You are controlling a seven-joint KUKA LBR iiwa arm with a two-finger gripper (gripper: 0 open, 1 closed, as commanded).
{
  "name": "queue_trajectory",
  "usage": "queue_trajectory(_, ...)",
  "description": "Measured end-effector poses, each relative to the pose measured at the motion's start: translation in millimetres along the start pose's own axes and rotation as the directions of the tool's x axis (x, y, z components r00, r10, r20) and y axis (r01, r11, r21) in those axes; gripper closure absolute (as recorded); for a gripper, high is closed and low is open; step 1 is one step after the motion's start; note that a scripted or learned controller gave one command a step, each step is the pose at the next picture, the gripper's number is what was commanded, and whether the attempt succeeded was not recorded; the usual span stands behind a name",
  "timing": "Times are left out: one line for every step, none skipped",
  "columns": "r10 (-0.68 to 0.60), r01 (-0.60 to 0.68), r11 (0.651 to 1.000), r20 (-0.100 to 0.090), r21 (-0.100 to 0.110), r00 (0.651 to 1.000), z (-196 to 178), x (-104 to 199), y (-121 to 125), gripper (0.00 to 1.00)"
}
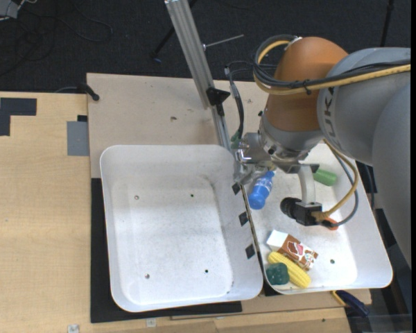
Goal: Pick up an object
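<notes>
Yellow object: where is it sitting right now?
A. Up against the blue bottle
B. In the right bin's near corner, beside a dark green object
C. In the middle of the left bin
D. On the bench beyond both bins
B: the yellow object lies in the near corner of the right bin, on the side next to the left bin, touching a dark green object.

The left bin (pixel 166 234) is matt white plastic, its floor dulled by fine grey scuffs. The worktop (pixel 35 207) looks like pale, smooth wood laminate. The slanted post (pixel 194 47) is ribbed bare metal. The arm's orange band (pixel 301 82) and grey shell (pixel 374 109) are glossy. The blue bottle (pixel 260 190) is shiny, see-through plastic; the corn cob (pixel 295 272) is yellow plastic.
</notes>
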State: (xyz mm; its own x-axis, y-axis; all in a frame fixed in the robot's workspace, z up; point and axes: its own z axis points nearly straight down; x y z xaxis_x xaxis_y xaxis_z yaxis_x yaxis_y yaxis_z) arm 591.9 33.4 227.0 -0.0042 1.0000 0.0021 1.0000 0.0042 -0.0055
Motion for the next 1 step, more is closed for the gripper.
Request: queue_trajectory(-0.001,0.001,1.000,0.000,0.000,1.000,8.6,57.0,-9.2,1.00)
